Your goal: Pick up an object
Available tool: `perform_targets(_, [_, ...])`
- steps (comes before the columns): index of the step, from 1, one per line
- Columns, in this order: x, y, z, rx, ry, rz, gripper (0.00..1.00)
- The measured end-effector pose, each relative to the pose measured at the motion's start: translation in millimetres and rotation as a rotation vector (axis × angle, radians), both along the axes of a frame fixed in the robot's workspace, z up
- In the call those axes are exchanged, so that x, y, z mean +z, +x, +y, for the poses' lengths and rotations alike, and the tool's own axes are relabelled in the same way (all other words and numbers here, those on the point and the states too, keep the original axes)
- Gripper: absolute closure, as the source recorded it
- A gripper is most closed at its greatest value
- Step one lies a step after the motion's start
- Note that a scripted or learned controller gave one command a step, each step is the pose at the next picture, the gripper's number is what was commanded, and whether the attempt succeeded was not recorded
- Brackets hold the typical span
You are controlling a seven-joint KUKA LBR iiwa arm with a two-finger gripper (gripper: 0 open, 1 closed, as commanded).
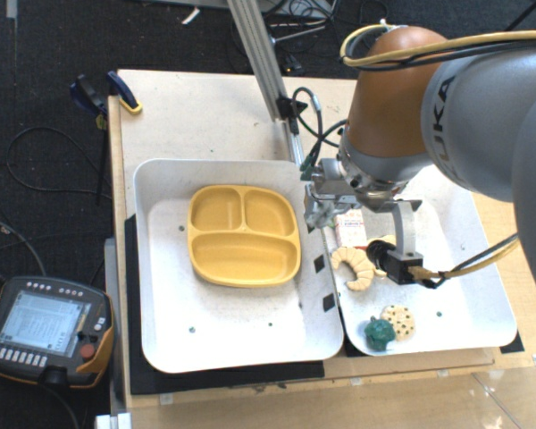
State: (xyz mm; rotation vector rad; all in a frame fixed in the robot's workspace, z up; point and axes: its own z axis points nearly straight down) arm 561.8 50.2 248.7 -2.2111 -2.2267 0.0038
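Note:
My gripper [329,211] hangs low over the near-left part of the right bin [464,239], close to the wall between the two bins. Right beside it lies a small white box with red print [350,231], partly covered by the wrist. A tan croissant-shaped toy [355,268] rests just in front of the box. Nearer the front edge sit a speckled cookie [398,321] and a small green object [379,332], side by side. Nothing visibly sits between the gripper's tips.
A yellow divided plate [244,235] lies in the left bin [161,311]. A slanted metal bar [261,52] rises behind the bins. A teach pendant [43,327] lies off the bench at the lower left. The arm's bulk covers the right bin's far part.

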Motion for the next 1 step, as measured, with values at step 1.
perform_targets(1, [-20.2,-29.1,41.3,0.0,0.0,0.001,1.0])
